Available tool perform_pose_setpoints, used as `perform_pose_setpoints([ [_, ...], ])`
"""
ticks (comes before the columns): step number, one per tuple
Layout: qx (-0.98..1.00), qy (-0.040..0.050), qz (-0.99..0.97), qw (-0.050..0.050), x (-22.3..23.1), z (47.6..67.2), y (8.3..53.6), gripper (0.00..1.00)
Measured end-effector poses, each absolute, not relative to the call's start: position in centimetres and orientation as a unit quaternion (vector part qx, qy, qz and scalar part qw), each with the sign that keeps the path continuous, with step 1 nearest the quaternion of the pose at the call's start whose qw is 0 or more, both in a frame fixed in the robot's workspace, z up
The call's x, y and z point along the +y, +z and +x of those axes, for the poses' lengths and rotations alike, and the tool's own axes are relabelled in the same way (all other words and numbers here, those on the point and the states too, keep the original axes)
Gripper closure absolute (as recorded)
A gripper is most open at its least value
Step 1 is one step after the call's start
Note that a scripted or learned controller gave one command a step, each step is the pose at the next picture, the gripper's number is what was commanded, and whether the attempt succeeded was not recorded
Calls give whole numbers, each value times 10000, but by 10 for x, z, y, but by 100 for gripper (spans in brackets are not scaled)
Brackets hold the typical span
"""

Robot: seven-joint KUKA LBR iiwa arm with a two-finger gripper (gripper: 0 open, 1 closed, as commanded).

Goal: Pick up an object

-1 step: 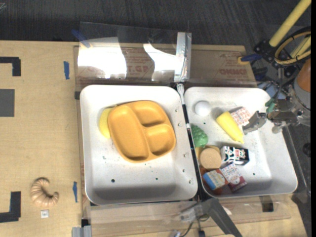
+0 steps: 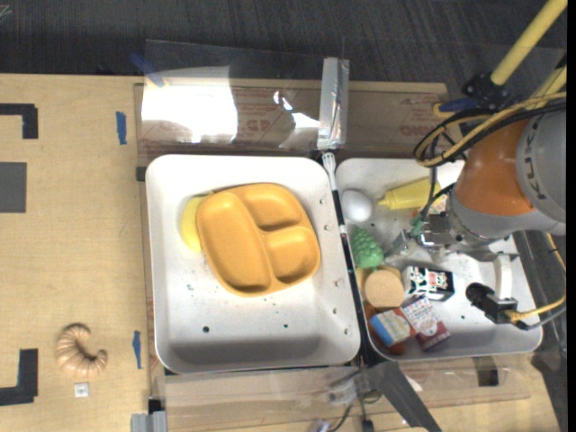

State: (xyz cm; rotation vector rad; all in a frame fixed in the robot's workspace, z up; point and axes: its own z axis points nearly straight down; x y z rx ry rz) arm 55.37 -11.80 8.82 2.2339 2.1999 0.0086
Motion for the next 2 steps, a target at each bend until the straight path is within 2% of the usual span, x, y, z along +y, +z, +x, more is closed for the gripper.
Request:
perform_pose_setpoints([
  [1, 7200, 16, 6939, 19, -114, 481, 88, 0],
  [2, 7196, 38, 6943, 57, -114, 483, 99, 100],
])
